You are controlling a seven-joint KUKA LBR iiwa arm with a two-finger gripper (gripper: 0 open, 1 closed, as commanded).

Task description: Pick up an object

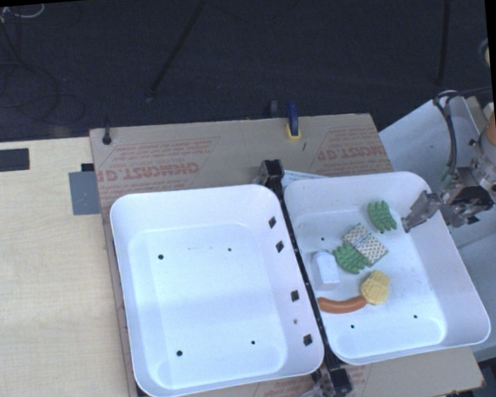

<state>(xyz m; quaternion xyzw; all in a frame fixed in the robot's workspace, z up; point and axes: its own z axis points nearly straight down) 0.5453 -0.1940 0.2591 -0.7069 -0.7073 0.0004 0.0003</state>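
Claw [419, 210] over right bin's [467, 303] edge

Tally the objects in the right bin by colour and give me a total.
Green: 2, one upper, one lower
White: 1, small bottle-like object
Yellow: 1, round object
Orange: 1, long curved object
Patterned: 1, checked block
Total: 6

White bins [136, 214]; green toys [381, 215]; yellow lump [376, 288]; possibly checkered block [367, 245].
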